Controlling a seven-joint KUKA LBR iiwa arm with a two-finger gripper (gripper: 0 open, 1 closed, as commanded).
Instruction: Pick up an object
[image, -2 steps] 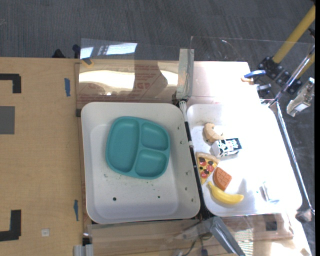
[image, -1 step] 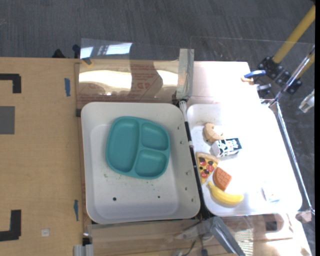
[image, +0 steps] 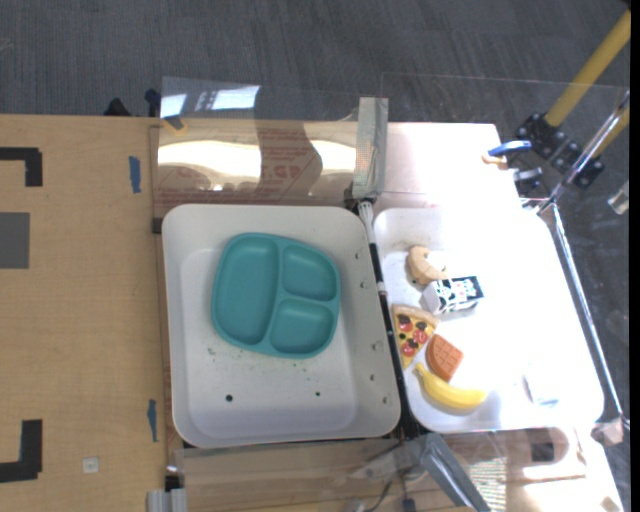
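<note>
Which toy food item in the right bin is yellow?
The curved yellow plastic banana, lying nearest the bin's front edge. The pizza slice and waffle beside it are orange-red; the milk carton is black-and-white.

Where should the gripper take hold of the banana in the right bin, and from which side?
Probably the banana's thick middle, coming from above with fingers across its narrow width. It lies flat and curved, its far side crowded by the waffle piece.
</note>
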